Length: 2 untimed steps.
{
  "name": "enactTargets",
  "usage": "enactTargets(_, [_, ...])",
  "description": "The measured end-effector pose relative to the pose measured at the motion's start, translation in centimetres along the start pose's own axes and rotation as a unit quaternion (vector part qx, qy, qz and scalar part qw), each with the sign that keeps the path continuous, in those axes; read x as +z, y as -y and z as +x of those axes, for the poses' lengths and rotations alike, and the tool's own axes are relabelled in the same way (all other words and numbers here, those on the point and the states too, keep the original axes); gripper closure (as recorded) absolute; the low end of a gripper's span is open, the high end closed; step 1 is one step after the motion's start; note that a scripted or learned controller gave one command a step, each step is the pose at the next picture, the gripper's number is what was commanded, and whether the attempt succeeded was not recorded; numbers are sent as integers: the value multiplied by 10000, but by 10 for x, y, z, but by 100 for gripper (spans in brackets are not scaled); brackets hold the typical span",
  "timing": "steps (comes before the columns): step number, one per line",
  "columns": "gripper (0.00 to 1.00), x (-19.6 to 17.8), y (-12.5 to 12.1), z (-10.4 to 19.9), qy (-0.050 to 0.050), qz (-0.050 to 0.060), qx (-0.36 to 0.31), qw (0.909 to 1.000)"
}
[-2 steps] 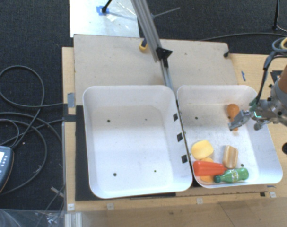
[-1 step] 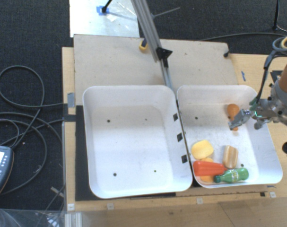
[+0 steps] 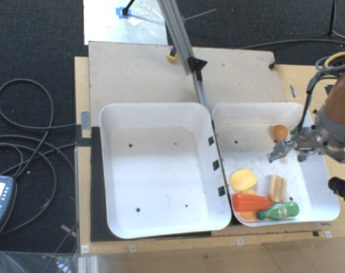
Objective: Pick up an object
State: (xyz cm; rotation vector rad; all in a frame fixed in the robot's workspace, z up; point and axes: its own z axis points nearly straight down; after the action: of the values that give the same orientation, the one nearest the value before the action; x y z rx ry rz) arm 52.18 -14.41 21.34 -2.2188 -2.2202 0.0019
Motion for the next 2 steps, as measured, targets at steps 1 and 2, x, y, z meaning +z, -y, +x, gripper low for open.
enactTargets(1, [0, 43, -5, 1, -1, 2, 1, 10000])
enactTargets(2, [0, 91, -14, -1, -1, 3, 0, 10000])
